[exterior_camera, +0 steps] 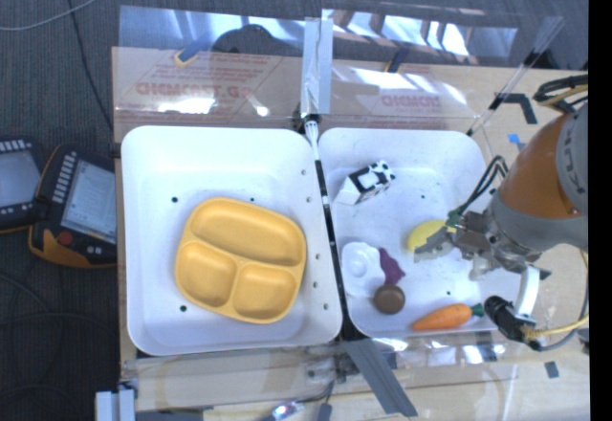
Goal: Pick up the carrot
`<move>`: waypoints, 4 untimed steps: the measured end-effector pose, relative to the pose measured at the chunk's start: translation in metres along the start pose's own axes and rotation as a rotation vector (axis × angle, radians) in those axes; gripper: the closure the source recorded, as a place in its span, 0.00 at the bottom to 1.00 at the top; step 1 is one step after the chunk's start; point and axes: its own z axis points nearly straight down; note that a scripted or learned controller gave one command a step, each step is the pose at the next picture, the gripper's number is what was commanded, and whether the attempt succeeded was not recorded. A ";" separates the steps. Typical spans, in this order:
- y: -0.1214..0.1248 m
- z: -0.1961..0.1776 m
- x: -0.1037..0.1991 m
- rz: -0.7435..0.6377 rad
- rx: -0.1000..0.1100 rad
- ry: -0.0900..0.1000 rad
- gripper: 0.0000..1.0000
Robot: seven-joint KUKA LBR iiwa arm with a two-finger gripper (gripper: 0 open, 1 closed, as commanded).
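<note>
The left bin holds a yellow divided tray, lying flat. In the right bin there is a small black-and-white toy toward the far side, a white piece with a purple bit and a brown ball near the divider, and a yellow thing further right. The carrot lies on its side against the near wall, its green end pointing right. The gripper hangs over the right part of that bin, just beside the yellow thing — whether it is wide or narrow I cannot tell. The carrot sits nearer than the tool, a little apart, untouched. I'd say the reach is underway, the grasp not begun — next it must shift toward the near wall and descend over the carrot.
</note>
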 end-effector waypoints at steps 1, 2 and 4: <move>-0.016 0.028 0.054 -0.083 -0.024 0.000 0.00; 0.058 0.030 0.074 -0.125 -0.021 0.000 0.00; 0.040 0.029 0.074 0.336 -0.003 0.003 0.00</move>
